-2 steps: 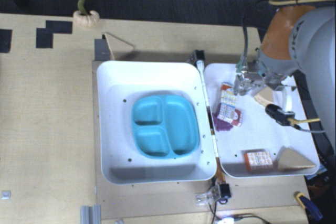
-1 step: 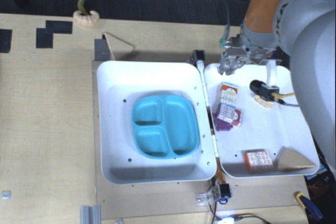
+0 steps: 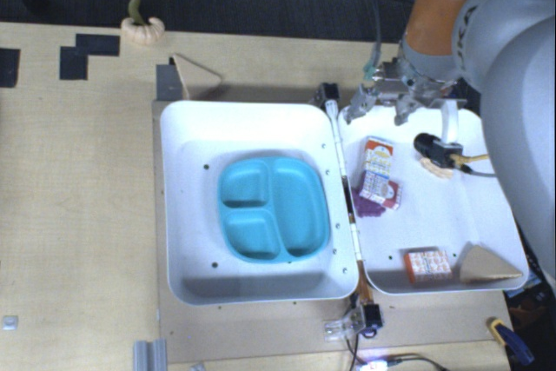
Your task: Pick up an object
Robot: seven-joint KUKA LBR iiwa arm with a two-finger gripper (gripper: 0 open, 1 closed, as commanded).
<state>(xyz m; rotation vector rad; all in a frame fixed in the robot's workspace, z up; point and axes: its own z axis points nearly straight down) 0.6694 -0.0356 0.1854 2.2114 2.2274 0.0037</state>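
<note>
My gripper (image 3: 380, 110) hangs over the far left corner of the right bin (image 3: 486, 213), its two fingers spread apart with nothing between them. Just in front of it, a small white and orange carton (image 3: 377, 167) lies flat on the bin floor, overlapping a purple packet (image 3: 380, 200). Near the front wall of the same bin rests a small red-orange box (image 3: 426, 264). All of them lie apart from the gripper.
The left bin (image 3: 187, 187) holds a blue divided tray (image 3: 273, 207). A small white gourd (image 3: 142, 29) sits on the bench at the back left. The grey arm (image 3: 512, 56) covers the right bin's far right side.
</note>
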